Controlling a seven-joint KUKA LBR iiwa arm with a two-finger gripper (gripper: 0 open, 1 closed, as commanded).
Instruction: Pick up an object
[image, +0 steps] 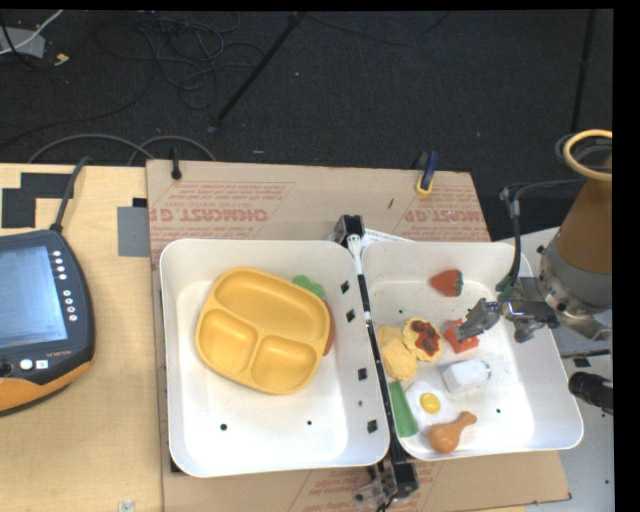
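One small red-and-orange plastic toy block (462, 338) sat under your gripper (478, 318); I couldn't tell its spread. You likely faced something light, rigid, slippery; pinch its flat sides.

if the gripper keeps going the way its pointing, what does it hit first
The gripper points left and down into the right bin. The red block just below its tip looks first in line, though depth is hard to judge from this slanted view.

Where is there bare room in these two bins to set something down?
Left bin: bare floor in front of the yellow divided plate. Right bin: bare strip along the far wall behind the strawberry. Crowded: toy food beside the divider, near the gripper.
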